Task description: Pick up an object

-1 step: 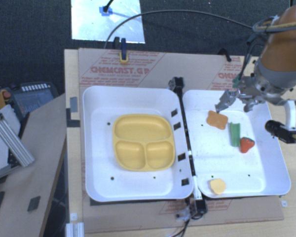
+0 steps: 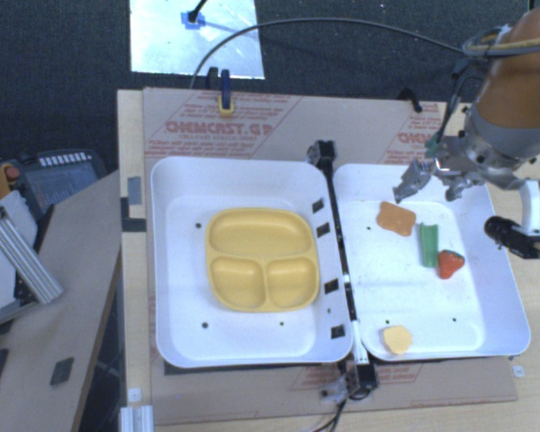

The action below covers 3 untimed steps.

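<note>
In the right bin [image 2: 495,327] lie an orange bread-like piece [image 2: 396,219], a green stick [image 2: 428,244], a red strawberry-like piece [image 2: 450,264] and a pale yellow round piece [image 2: 397,338] near the front edge. My gripper [image 2: 432,181] hangs over the bin's back part, just above and behind the orange piece. Its two fingers stand apart with nothing between them, so it is open.
The left bin [image 2: 175,241] holds a yellow three-compartment plate [image 2: 259,257]. A black divider strip [image 2: 333,241] runs between the bins. A grey device [image 2: 58,183] and a metal rail [image 2: 18,250] sit off the bench at left.
</note>
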Each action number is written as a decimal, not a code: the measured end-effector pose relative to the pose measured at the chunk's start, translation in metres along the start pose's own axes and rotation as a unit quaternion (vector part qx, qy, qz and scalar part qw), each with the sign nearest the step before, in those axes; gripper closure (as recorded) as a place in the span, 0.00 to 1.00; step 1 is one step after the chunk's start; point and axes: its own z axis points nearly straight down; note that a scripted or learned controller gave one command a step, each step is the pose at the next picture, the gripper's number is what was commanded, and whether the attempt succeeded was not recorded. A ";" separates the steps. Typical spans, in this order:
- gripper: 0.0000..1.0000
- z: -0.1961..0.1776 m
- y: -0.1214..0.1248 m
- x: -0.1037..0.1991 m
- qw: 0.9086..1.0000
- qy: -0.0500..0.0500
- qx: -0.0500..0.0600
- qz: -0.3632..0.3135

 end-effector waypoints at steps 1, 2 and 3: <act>0.00 0.042 0.002 0.002 1.000 0.000 0.002 0.001; 0.00 0.085 -0.003 0.002 1.000 0.000 0.002 0.001; 0.00 0.145 -0.005 -0.004 1.000 0.000 0.003 0.001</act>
